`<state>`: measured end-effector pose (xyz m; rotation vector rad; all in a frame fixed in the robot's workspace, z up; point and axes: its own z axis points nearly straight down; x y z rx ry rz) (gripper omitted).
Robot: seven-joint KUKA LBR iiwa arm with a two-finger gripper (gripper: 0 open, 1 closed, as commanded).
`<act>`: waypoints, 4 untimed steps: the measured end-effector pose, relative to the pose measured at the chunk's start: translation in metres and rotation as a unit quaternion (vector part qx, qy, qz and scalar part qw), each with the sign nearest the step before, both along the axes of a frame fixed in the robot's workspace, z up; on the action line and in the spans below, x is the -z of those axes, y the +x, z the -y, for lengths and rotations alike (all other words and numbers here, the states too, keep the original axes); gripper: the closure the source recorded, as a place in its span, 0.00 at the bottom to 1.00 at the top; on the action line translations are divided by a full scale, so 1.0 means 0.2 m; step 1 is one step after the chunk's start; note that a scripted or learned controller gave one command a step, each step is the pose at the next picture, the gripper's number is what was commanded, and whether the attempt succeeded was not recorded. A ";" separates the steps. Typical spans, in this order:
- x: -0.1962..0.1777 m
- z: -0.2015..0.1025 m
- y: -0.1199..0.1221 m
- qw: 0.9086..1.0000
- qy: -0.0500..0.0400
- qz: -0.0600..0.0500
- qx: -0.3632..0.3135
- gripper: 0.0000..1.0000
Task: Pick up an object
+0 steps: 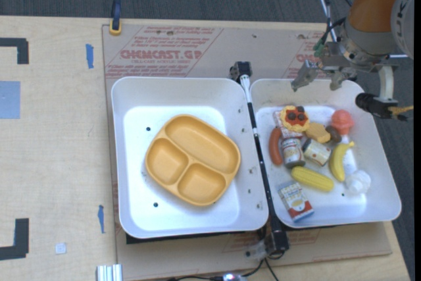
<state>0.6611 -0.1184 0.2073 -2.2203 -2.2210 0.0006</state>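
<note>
Camera view, from above and at a slant: we find the gripper (322, 77) hanging over the far rim of the right bin (385, 197), its two fingers spread apart with nothing between them. The left bin (122, 141) holds a yellow divided plate (192, 159) and plays no part here. The candidates for the pick all lie in the right bin, nearer the camera than the gripper. Closest to it we note a small yellow piece with dark berries (294, 118), just beyond the rim; farther on lie a red sausage (275, 145), a small can (290, 151), a banana (338, 162), a corn cob (312, 179), and, well apart from the rest, a small carton (296, 201). The items in the middle touch or crowd one another. We judge the corn cob a fair target: its long axis runs left to right with a slight tilt, so the fingers would have to close across it. The gripper must travel toward the camera and descend; no object is yet engaged.
</note>
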 end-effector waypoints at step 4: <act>0.56 -0.13 -0.26 1.000 0.000 0.002 0.001 1.00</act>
